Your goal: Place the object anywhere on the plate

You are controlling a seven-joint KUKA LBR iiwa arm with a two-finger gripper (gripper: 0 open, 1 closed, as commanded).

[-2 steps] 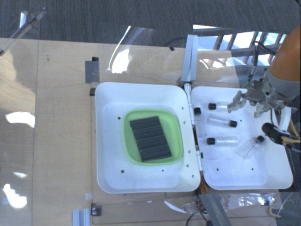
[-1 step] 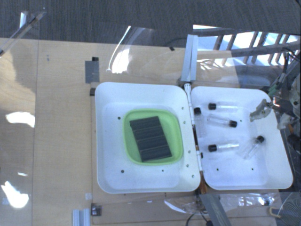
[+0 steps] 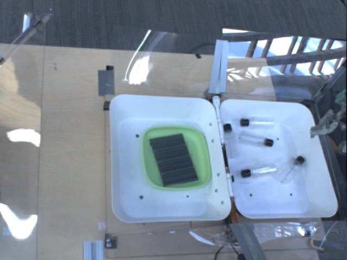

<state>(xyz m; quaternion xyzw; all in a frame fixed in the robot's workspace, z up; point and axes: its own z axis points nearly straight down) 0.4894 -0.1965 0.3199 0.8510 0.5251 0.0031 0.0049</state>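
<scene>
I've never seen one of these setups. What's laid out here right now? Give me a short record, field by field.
left bin: holds a green plate
on the plate: a dark ridged rectangular block, lying slightly askew
right bin: holds clear tubes with black caps
tube count: four, scattered apart
example tube: lying flat, cap to the right
gripper: at the right bin's right edge, too small to read its state
task progress: no tube on the plate yet
</scene>
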